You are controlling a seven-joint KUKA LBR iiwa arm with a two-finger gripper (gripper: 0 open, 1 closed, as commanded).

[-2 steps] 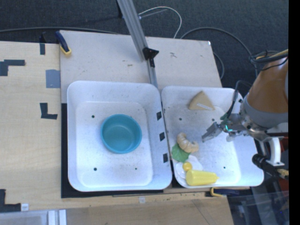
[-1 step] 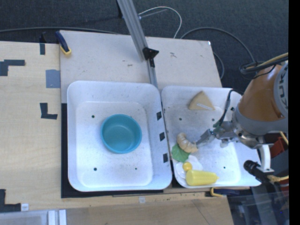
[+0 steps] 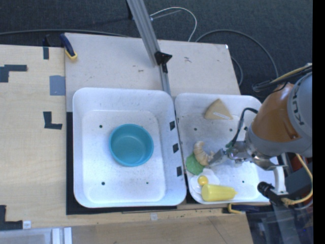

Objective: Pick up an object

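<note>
Arm (image 3: 284,123) reaching in from right, over right bin (image 3: 189,117). Left bin (image 3: 86,105) lying well left of claw, teal bowl (image 3: 131,144) sitting in it. Tan wedge (image 3: 218,110) lying up-left of claw. Yellow bottle (image 3: 216,191) lying below claw. Croissant (image 3: 201,152) resting on green piece (image 3: 193,163), just left of claw. Claw (image 3: 217,156) hanging low beside croissant; cannot tell whether apart or together.
</note>
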